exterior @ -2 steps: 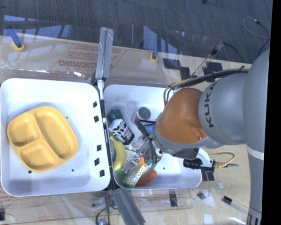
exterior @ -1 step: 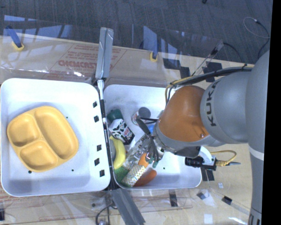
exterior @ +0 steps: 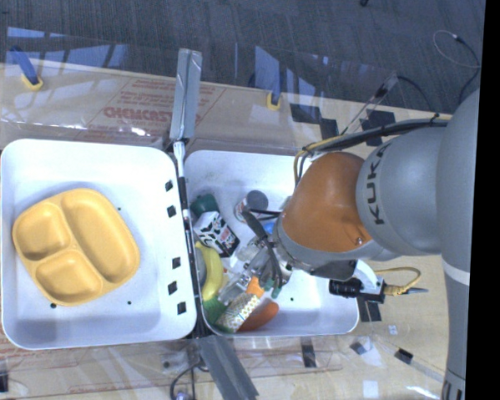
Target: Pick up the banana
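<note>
A: Yellow banana (exterior: 212, 272) lies in the right bin (exterior: 327, 320), lengthwise against the bin's left wall, just beside the divider between the two bins. Almost no gap on its wall side.

B: Neighbours?

A: Crowded. A black-and-white patterned item (exterior: 216, 232) sits at the banana's upper end, with a green-capped object (exterior: 204, 205) above that. At its lower end a green and textured piece (exterior: 234, 311) and a red-orange one (exterior: 262, 314) press close, near the bin's front edge.

B: Gripper?

A: Gripper (exterior: 259, 275) hangs low over the clutter, just right of the banana's middle. Orange wrist band (exterior: 325, 207) and grey arm cover the bin's centre and right part. Whether the pincer is spread or pressed together, I cannot tell; the tips blend into the items below. Nothing visibly pinched.

B: Free room?

A: Bare white floor shows along the right bin's upper edge and at its lower right corner. Left bin (exterior: 85, 165) holds a yellow compartment tray (exterior: 75, 244) with open floor all around it.
</note>
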`<state>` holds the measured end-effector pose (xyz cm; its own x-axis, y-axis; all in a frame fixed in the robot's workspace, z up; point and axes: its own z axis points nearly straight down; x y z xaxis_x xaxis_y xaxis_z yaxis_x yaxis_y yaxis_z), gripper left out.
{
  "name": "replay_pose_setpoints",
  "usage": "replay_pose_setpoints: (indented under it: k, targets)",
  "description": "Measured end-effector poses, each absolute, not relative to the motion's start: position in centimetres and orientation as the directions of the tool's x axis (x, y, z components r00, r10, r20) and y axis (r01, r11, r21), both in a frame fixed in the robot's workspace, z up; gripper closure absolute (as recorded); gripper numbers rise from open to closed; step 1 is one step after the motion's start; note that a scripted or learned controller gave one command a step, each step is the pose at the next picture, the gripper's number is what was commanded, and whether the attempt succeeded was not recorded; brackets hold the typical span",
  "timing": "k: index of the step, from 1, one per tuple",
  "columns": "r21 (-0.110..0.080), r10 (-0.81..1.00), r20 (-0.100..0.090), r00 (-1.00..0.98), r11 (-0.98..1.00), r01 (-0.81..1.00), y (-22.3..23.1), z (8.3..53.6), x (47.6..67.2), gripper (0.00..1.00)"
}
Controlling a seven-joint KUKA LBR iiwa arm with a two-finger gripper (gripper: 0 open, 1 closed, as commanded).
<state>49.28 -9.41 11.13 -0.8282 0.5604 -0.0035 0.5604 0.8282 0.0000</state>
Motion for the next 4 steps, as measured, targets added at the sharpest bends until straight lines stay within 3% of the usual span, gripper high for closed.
replay_pose_setpoints:
  k: [1, 2, 3, 4]
  targets:
    - [0.001, 0.556, -0.006, -0.831, 0.831, 0.556, -9.4, 12.1, 49.4, 1.00]
    - [0.001, 0.556, -0.006, -0.831, 0.831, 0.556, -9.4, 12.1, 49.4, 0.00]
    - [-0.002, 0.827, 0.003, -0.562, 0.562, 0.827, -9.5, 9.1, 47.6, 0.00]
    - [0.001, 0.537, -0.002, -0.843, 0.843, 0.537, -9.5, 10.2, 52.6, 0.00]
